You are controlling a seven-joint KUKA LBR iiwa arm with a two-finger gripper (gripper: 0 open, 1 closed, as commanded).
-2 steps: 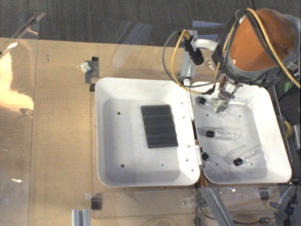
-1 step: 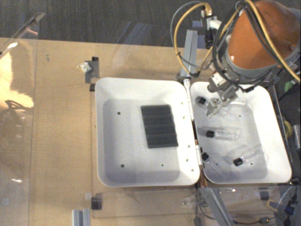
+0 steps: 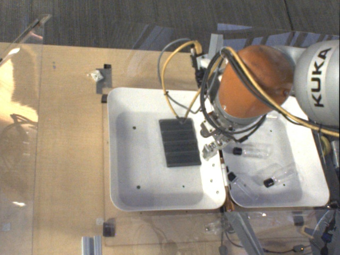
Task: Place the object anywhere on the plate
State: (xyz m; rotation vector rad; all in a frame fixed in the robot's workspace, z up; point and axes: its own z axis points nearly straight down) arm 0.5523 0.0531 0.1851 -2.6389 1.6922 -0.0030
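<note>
Looming closest to the lens, that big grey arm (image 3: pixel 319 84) with its orange band (image 3: pixel 252 81) is hanging over the seam between the two white bins, cables looping around it. Its hand (image 3: pixel 212 145) is sitting right at the left bin's (image 3: pixel 122 142) right rim, and honestly can't tell what it's doing. Left bin is carrying a dark ribbed plate (image 3: pixel 179 142). Right bin (image 3: pixel 308 195) is holding clear tubes with black caps (image 3: pixel 279 175), well apart from the plate.
</note>
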